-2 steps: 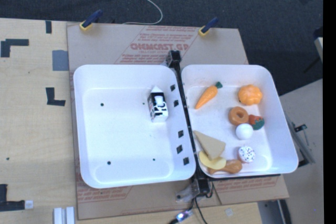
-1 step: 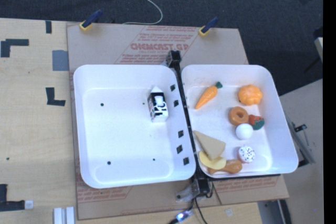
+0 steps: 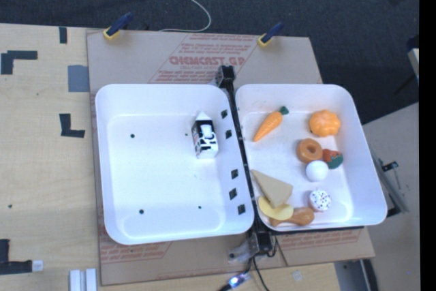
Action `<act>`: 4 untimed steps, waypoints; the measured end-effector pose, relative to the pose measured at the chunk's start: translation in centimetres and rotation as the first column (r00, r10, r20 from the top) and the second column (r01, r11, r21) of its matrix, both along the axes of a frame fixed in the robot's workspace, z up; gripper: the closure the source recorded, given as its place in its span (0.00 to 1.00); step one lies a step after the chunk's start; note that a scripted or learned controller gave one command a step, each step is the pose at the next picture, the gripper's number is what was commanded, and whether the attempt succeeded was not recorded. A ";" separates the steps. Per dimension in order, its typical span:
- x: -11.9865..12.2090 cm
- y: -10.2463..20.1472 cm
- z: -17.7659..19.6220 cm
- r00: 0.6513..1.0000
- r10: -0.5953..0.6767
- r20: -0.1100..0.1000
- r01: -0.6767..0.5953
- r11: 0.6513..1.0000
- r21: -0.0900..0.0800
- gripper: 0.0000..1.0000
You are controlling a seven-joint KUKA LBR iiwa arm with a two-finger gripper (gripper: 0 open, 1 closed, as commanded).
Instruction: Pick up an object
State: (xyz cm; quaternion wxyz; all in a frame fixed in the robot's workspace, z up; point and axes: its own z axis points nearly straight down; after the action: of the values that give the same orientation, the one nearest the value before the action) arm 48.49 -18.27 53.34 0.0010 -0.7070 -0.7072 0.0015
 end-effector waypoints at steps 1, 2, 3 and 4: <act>0.0 0.2 0.0 1.000 -0.001 0.000 0.001 1.000 0.000 1.00; 0.0 0.5 0.0 1.000 -0.001 0.000 0.001 1.000 0.000 1.00; 0.0 -0.8 0.0 1.000 0.000 0.000 0.000 1.000 0.000 1.00; 0.0 -0.9 0.0 1.000 0.000 0.001 0.000 1.000 -0.001 1.00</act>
State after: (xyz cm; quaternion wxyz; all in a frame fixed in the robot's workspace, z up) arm 48.50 -19.20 53.33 0.0006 -0.7069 -0.7073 0.0015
